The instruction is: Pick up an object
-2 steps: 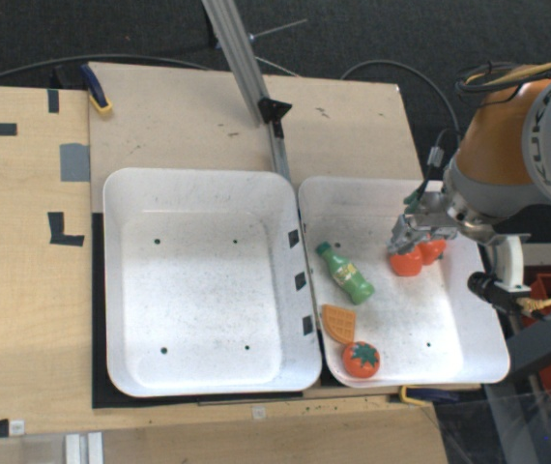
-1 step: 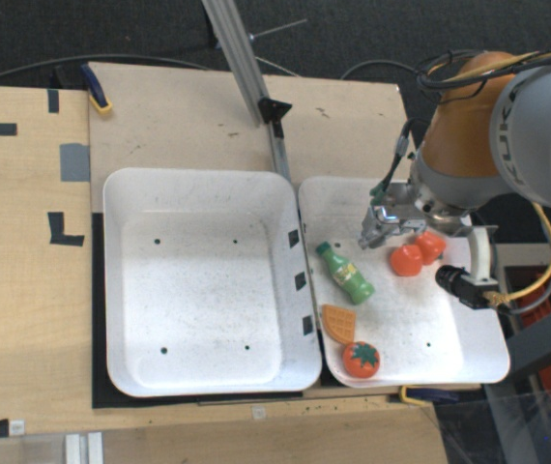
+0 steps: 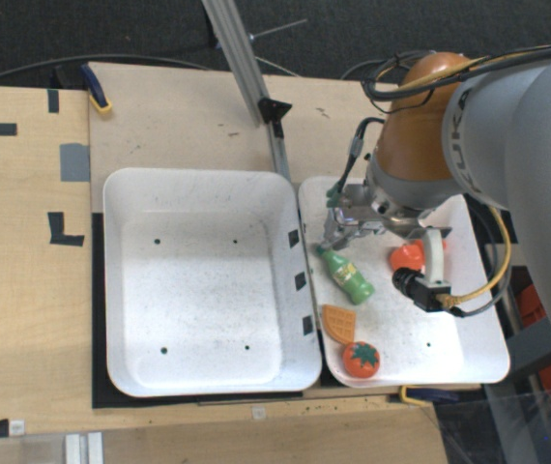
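Pale wooden bench (image 3: 24, 288), two white bins side by side, left bin (image 3: 198, 278), right bin (image 3: 449, 351)

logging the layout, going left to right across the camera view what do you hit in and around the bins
left bin → green bottle → orange-red piece under the arm. The orange wedge and tomato overlap the bottle's span, nearer the front edge, so they are left out of the order.

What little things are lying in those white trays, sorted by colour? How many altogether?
Green: 1, the bottle
Orange: 1, the wedge-shaped piece
Red: 2, the tomato-like toy and a red-orange piece partly hidden by the arm
Total: 4, all in the right bin
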Robot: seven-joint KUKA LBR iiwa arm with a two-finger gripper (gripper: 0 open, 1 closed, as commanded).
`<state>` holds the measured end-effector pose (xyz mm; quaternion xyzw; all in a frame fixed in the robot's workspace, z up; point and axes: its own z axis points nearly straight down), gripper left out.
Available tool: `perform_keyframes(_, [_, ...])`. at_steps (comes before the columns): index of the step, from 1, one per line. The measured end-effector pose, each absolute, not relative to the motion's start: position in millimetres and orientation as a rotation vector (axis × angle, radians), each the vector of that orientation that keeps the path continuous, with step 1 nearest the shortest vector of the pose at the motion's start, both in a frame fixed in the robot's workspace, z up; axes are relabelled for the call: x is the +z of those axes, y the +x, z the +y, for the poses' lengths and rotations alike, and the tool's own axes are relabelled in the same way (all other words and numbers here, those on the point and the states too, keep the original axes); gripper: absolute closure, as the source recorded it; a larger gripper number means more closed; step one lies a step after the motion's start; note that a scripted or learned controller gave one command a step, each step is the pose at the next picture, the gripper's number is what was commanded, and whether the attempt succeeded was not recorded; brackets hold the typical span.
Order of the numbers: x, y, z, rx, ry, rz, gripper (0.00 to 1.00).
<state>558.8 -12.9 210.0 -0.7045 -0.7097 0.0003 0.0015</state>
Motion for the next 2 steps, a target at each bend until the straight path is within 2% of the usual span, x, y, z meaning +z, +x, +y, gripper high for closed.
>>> perform_keyframes(1, [219.9, 557.7, 47.4, -0.001, -2.211, -2.229, 1.00])
perform_keyframes(2, [229.8, 576.5, 99.5, -0.002, -2.212, -2.228, 1.00])
